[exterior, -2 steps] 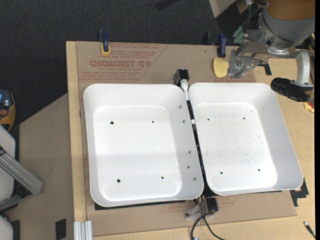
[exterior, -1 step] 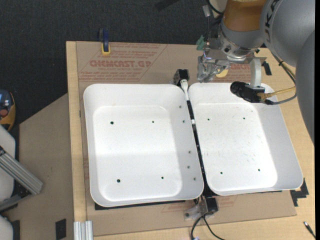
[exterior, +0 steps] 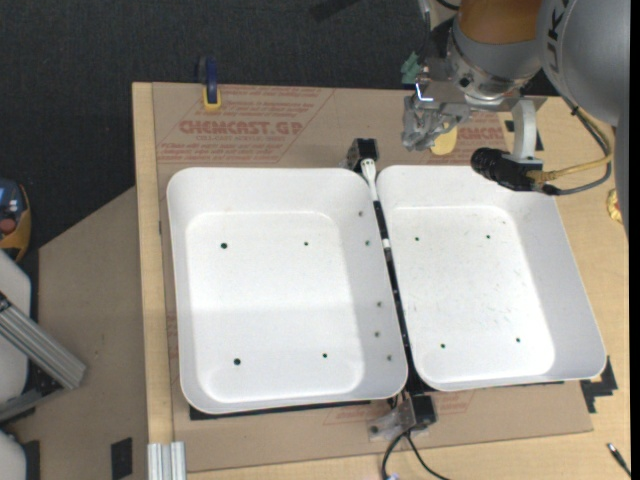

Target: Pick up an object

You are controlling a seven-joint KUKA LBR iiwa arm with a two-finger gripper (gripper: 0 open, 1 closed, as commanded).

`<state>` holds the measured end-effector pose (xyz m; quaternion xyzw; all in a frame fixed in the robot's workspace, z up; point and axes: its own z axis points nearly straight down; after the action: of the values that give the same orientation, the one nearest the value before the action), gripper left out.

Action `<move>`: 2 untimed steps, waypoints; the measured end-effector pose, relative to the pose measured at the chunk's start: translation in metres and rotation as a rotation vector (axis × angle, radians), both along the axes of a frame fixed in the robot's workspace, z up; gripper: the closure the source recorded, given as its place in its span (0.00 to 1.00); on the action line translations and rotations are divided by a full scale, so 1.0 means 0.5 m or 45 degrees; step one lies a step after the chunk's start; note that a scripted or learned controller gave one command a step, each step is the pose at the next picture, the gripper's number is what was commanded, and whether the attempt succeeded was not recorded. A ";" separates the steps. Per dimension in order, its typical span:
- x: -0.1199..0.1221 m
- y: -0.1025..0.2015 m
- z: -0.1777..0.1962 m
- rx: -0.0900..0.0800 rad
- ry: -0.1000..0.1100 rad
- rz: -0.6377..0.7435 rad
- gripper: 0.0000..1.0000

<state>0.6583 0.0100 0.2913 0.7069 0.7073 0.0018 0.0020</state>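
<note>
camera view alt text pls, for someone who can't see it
A grey robot arm with an orange band holds its gripper above the top edge of the right white bin, with a small yellowish object at its fingers. The left white bin sits beside it on a brown board.

One fixed overhead camera looks slantwise down on both bins (exterior: 270, 183).

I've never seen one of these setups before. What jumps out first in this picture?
Two shallow white bins, the left one and the right one, lie side by side on a brown cardboard sheet. At the top right, the grey arm with an orange band hangs over the far edge of the right bin, its gripper beside a small pale yellow object.
</note>
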 end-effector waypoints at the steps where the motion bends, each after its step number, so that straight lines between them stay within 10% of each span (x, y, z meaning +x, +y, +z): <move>1: 0.003 -0.102 0.091 -0.003 -0.002 -0.005 1.00; 2: 0.010 0.109 -0.037 0.005 0.016 0.011 1.00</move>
<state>0.6631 0.0645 0.2727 0.7037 0.7104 -0.0014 -0.0039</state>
